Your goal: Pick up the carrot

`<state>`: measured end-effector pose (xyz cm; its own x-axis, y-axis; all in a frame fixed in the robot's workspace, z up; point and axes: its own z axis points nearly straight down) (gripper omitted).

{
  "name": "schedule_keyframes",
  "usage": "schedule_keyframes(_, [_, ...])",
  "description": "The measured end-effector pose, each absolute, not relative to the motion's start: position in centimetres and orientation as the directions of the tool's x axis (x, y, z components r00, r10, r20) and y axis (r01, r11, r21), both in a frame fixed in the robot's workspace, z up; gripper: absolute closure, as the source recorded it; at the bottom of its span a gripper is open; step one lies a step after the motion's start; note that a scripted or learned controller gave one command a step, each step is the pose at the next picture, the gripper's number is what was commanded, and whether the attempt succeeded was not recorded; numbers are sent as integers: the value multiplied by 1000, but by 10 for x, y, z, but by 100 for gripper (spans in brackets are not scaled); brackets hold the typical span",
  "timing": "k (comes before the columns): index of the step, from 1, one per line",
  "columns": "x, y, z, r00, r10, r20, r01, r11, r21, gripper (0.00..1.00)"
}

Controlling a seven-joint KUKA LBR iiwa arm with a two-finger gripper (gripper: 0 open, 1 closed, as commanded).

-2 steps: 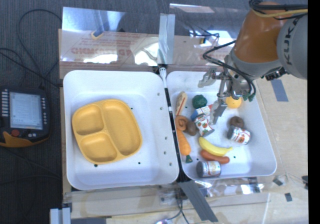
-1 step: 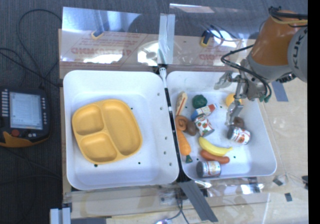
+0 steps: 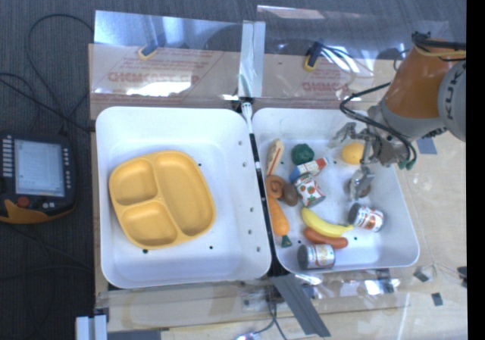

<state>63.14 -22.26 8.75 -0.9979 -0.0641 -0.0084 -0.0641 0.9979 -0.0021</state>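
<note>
**Carrot lies across the bin from the jaws, at about eight o'clock**

The carrot [image 3: 279,219] rests against the left wall of the right bin [image 3: 402,232], just beside the divider between the two bins. Its long axis runs roughly twelve to six o'clock, tilted a little, with the green stub at the lower end. The gripper [image 3: 362,179] hangs over the right half of the same bin, near the lemon [image 3: 352,152] and above the small red-and-white can [image 3: 367,218]. The jaws appear spread and hold nothing. From them the carrot lies toward eight o'clock, with the banana [image 3: 322,222] and the strawberry-printed carton [image 3: 308,190] between. A grasp would likely want the jaws closing across the carrot's narrow width, and the wall next to it leaves little room on that side.

The right bin also holds a brown pretzel-like piece [image 3: 285,189] touching the carrot's upper end, a green vegetable [image 3: 302,154], a red sausage [image 3: 326,238] and a grey tin [image 3: 316,256]. The left bin [image 3: 136,134] holds a yellow divided tray [image 3: 161,198], whose three compartments are bare
</note>
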Motion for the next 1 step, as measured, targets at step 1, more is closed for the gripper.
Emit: schedule_keyframes(1, [641,-221,87,-992,129,-8,129,992,1,0])
